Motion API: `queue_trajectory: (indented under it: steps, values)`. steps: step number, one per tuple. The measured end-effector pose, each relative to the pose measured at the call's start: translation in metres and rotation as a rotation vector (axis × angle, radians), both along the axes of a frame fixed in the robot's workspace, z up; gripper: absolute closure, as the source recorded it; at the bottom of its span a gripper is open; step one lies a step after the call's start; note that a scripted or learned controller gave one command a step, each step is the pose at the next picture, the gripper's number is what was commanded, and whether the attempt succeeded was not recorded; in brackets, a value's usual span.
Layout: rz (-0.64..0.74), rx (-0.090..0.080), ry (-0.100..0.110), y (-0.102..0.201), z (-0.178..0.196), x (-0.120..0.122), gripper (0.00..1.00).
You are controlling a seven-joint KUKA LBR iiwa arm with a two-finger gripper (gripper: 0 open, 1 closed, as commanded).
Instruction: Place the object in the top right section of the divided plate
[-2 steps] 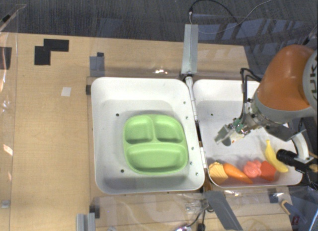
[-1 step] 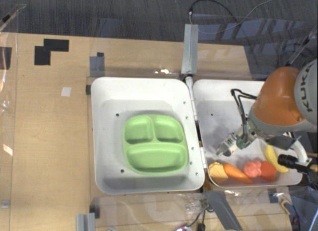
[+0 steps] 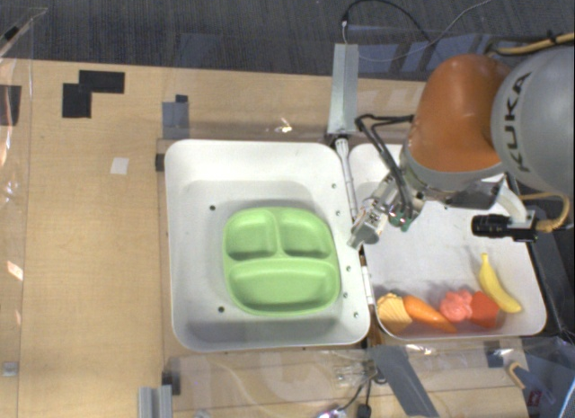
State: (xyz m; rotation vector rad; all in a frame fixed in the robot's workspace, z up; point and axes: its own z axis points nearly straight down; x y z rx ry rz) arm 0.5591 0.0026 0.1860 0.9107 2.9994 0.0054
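Observation:
The green divided plate (image 3: 281, 261) lies in the left bin (image 3: 193, 182), with two small sections at its far side and one wide section at its near side. All three sections look bare. My gripper (image 3: 367, 227) hangs over the left edge of the right bin (image 3: 449, 227), just right of the wall between the bins and level with the plate's top right section. Nothing shows beneath its tip. Toy foods lie along the right bin's near edge: a yellow banana (image 3: 497, 284), a carrot (image 3: 426, 311), a pink piece (image 3: 456, 305), a red piece (image 3: 484, 309) and a tan piece (image 3: 393, 309).
A metal post (image 3: 343, 84) stands behind the gap between the bins. The grey and orange arm (image 3: 458, 120) covers the far part of the right bin. Black cables (image 3: 386, 133) loop near the wrist. Bare wooden bench (image 3: 81, 254) lies to the left.

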Motion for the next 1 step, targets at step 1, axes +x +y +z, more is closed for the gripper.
queue_trajectory:
  steps: [1]
  values:
    - [-0.001, 0.002, -0.007, 0.0005, 0.0116, 0.002, 1.0]
